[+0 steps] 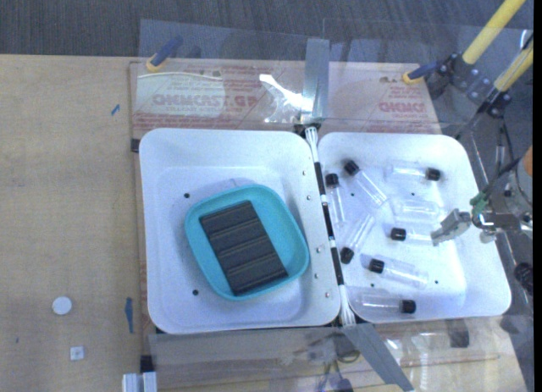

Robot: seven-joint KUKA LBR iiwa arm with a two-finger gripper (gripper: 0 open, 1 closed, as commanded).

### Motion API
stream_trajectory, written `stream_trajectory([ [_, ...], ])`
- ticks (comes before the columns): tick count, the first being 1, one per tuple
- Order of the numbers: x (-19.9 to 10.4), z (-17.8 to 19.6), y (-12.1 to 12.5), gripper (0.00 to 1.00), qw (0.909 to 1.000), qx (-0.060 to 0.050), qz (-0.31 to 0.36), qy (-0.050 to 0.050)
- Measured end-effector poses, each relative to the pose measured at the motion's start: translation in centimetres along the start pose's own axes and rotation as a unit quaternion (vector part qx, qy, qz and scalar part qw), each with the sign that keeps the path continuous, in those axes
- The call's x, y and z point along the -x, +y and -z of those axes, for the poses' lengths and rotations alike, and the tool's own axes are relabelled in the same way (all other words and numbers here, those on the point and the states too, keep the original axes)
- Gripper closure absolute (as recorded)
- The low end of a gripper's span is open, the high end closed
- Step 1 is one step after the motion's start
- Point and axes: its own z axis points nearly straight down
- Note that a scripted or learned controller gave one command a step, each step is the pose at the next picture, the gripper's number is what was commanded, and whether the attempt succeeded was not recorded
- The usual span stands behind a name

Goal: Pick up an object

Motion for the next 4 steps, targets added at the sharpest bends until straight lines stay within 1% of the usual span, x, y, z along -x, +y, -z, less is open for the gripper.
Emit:
stream_trajectory([
  [1,0.6,-9.3,10.9,0.00,0.9997,0.002,0.023,-0.001],
  [2,-0.5,-10.1,8.6,0.00,0.9987,0.000,0.050,0.000],
  [3,-0.9,-12.0,10.8,0.00,0.9974,0.003,0.072,-0.002],
  [4,-4.3,-12.0,11.9,0.00,0.9970,0.005,0.077,-0.002],
])
